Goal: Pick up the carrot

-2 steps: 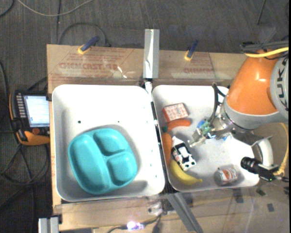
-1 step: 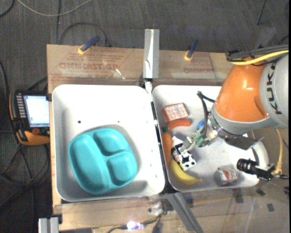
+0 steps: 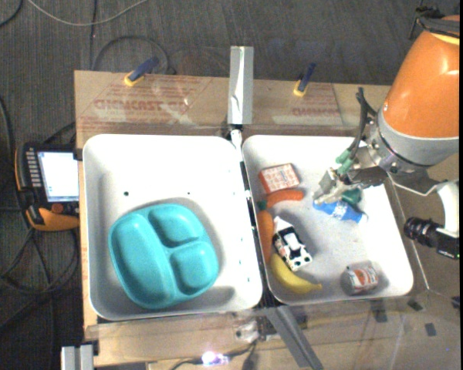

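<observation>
The place was a robotics lab. A grey and orange arm (image 3: 424, 99) reached in from the right of the frame over a plywood desk (image 3: 162, 102) that bore two white bins (image 3: 100, 160) side by side. Clamps (image 3: 141, 70) gripped the desk's far edge at upper left and upper centre. Loose cables (image 3: 54, 10) trailed over grey carpet (image 3: 309, 14) along the top and left of the frame. A handheld control pendant (image 3: 48, 183) with a lit screen lay at the left edge.
</observation>
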Controlling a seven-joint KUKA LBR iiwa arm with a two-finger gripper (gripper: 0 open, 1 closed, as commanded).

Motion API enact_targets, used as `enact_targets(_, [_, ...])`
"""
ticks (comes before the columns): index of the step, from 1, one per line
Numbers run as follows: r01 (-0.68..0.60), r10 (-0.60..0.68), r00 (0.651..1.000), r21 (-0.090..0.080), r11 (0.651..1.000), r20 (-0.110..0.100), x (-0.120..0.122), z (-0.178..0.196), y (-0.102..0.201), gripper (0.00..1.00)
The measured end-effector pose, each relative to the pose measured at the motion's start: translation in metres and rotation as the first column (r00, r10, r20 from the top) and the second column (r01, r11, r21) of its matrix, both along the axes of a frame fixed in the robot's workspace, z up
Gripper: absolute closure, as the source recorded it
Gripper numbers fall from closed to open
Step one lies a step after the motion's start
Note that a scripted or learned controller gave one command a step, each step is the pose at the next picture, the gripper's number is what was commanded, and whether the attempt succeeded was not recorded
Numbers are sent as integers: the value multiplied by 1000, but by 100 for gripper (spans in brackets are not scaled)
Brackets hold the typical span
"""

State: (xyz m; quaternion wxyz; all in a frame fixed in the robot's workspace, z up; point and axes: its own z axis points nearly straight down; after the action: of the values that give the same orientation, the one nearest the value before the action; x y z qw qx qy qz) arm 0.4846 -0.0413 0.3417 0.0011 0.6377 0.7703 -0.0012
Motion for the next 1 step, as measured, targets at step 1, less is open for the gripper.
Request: enact_targets(1, [35, -35, 999, 1, 999, -3, -1, -55, -55, 100])
